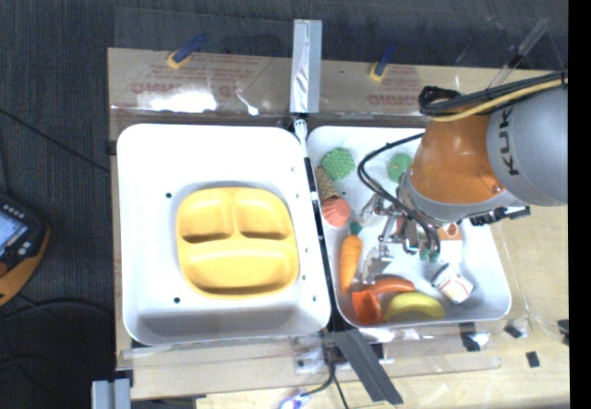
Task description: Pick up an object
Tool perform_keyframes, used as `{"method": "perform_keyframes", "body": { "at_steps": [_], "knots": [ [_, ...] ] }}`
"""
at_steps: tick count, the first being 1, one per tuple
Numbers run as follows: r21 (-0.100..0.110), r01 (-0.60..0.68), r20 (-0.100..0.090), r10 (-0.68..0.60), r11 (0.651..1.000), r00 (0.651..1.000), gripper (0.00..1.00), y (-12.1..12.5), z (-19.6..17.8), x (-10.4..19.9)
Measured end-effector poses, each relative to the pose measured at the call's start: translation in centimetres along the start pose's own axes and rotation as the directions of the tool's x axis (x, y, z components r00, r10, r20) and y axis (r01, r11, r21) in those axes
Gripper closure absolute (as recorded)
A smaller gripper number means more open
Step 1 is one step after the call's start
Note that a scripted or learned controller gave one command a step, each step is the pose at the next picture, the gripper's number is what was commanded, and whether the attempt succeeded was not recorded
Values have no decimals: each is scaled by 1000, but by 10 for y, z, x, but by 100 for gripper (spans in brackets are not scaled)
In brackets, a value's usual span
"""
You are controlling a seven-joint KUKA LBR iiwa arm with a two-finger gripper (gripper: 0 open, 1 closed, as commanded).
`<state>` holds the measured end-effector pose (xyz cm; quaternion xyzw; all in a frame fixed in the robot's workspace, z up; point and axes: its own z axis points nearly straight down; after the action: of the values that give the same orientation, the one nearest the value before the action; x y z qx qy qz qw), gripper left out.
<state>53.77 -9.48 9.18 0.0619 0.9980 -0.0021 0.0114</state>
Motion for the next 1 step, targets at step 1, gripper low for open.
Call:
{"method": "perform_keyframes", "body": {
  "at_steps": [1],
  "knots": [
    [2, -181, -19, 181, 984, 983, 0, -36, -40, -88]
  ]
}}
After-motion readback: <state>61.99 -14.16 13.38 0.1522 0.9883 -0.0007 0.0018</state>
